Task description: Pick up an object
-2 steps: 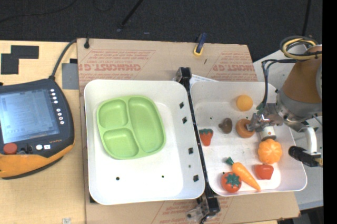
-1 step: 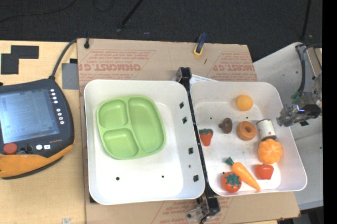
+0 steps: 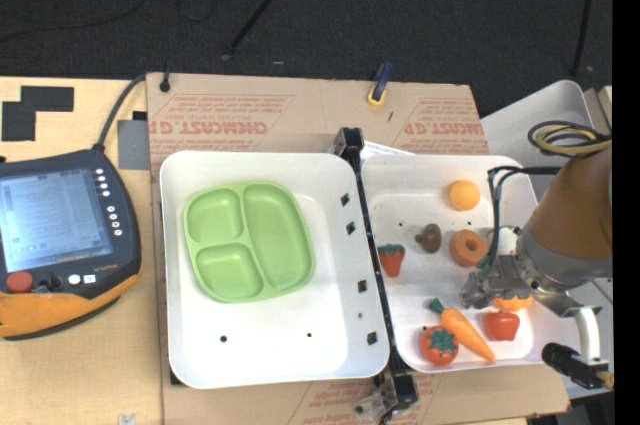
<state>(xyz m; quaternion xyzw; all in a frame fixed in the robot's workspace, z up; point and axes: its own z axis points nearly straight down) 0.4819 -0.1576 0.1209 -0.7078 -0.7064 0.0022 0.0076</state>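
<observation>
Low in the right bin (image 3: pixel 505 175), the end effector (image 3: pixel 487 290) sits down among the toy food, just above the carrot (image 3: pixel 466 333) and beside the red pepper (image 3: pixel 503 324); an orange piece (image 3: pixel 514 302) shows just under the wrist, touching or nearly so. Placement reads as a descent onto that cluster, most likely for a grasp at the carrot's upper end or the orange piece, though which is the target cannot be told. Whether the end effector is spread or pressed together cannot be told; its tip is dark and blurred, partly covered by the arm. Other candidates lie apart: tomato (image 3: pixel 438 345) at the bin's near edge, donut (image 3: pixel 468 247), chocolate-brown piece (image 3: pixel 429 238), orange ball (image 3: pixel 463 195), strawberry (image 3: pixel 391 259) against the divider. Left bin (image 3: pixel 200 333) carries a green divided tray (image 3: pixel 248 241), upright. Teach pendant (image 3: pixel 62 231) rests on the desk at left, cut off by the frame. Nothing is visibly lifted; pick judged not yet made.
</observation>
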